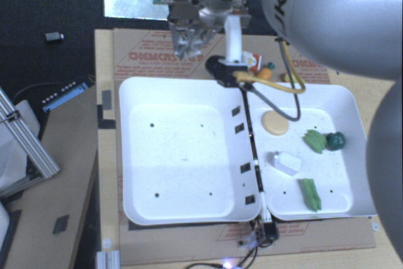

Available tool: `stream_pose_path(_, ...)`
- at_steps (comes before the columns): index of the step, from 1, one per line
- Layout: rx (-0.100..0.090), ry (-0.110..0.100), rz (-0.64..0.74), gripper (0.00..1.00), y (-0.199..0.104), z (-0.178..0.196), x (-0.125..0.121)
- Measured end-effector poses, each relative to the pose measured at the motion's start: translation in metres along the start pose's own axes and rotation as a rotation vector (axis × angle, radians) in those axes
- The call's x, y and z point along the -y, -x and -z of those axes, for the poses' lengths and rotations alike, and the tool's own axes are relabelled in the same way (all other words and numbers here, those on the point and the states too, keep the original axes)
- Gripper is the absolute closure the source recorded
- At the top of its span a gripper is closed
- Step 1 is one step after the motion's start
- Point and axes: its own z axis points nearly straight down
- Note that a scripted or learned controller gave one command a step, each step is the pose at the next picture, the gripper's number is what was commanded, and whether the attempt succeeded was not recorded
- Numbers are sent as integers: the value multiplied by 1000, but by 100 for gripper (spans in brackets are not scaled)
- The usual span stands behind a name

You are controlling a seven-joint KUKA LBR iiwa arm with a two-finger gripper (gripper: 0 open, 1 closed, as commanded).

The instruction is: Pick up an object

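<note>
Objects for picking all lie in the right bin (352, 110): a tan round disc (275, 123) toward its far left part, a white block (286, 164) nearer the middle, a green leafy piece (313, 140) touching a dark green ball (335, 140) at the right, and a long green piece (310, 193) near the front edge. The left bin (135, 154) sits beside it, their inner rims meeting along a dark strip with clips.

The hand (187, 44) hangs beyond the far rim of the left bin, over the brown cardboard sheet (145, 57) that lies under both bins on the desk (75, 154). Its metal tip is blurred and I cannot tell whether it is open or closed; nothing is visible between its fingers. The grey arm (340, 9) with its orange band reaches across from the right above the far part of the right bin. A yellow cable (271, 86) loops from a black fitting at the far edge where the bins meet.

Every object lies to the right of the hand and nearer the front, well apart from it; the tan disc is the closest.
</note>
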Motion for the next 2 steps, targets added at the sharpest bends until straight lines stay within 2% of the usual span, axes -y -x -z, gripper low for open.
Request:
stream_pose_path(1, 4, 11, -21, 100, 185, 32, 21)
stream_pose_path(2, 1, 18, -7, 100, 212, 91, -50)
